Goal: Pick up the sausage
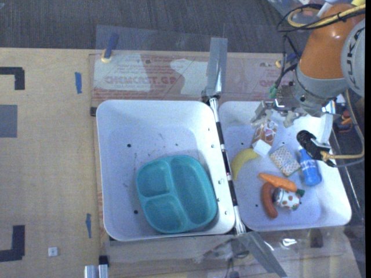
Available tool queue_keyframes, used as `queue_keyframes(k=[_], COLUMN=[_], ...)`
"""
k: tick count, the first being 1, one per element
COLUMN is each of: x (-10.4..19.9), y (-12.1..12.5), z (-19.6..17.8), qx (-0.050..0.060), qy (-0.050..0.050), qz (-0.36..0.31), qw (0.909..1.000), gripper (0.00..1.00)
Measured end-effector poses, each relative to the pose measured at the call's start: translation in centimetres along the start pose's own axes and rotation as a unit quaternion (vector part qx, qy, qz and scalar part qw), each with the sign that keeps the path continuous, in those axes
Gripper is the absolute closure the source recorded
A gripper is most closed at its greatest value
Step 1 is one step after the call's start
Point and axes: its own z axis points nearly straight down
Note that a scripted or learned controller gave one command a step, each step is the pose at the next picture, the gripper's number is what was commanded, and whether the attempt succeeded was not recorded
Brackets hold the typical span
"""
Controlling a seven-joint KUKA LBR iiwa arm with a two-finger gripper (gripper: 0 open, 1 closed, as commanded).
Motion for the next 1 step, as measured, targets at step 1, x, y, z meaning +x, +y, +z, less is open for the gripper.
queue_keyframes(k=[1], x=[0.01], y=[0.10], z=[-1.05], qx=[-0.002], qy=[0.000], qz=[0.000], qw=[1.0000], gripper=[1.00])
